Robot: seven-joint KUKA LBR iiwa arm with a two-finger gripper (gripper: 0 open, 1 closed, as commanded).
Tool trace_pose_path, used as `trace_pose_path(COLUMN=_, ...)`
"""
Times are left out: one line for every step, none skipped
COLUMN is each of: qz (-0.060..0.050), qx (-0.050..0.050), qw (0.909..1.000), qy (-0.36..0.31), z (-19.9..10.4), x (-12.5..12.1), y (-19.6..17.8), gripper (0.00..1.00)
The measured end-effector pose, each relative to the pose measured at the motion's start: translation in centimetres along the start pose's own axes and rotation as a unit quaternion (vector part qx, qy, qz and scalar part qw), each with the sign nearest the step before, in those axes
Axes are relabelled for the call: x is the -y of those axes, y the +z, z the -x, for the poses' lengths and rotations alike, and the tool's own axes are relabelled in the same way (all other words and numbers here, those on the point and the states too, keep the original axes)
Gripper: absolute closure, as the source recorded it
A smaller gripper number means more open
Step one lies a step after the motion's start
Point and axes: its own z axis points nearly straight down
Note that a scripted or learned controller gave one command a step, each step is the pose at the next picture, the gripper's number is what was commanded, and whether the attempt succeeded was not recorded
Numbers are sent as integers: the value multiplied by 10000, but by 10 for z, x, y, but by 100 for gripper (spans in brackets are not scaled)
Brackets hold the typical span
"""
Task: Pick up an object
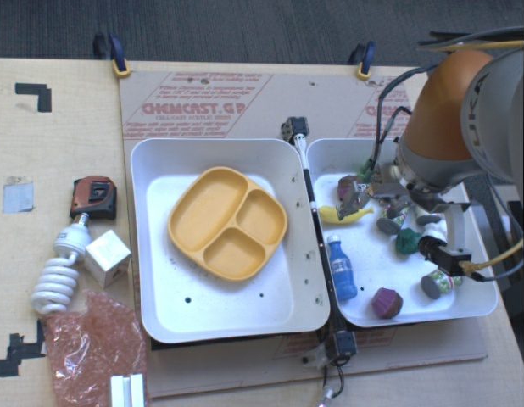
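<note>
the arm (465,100) reaches in from the right and hangs over the right bin (330,155), its wrist low above the bin's upper middle. the gripper (357,195) sits at the wrist's left end, just above the yellow banana-shaped piece (347,216). whether the claw is wide or narrow cannot be told from this view, and nothing is seen held in it.

candidate objects all lie in the right bin: the yellow piece just below the gripper, a blue bottle (340,268) along the left wall, a purple block (386,302) near the front rim, a green item (407,242) and a grey piece (389,224) partly under the wrist, and a small can-like item (437,283) at the front right. the left bin (156,253) carries a yellow divided plate (228,223).

judged risks from this position:
- the yellow piece is thin and curved; a closure off its middle would likely squeeze it out sideways.
- the grey and green items lie close together, so a descent there may catch two at once, or neither.
- the bottle lies against the bin wall; a finger may strike the wall and block closure.
- cables (389,117) loop near the wrist and may drag on it.
</note>
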Motion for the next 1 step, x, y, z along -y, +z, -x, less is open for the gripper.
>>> trace_pose_path(qz=60, qx=13, qw=10000, qy=-10, z=45, x=-110, y=84, gripper=0)
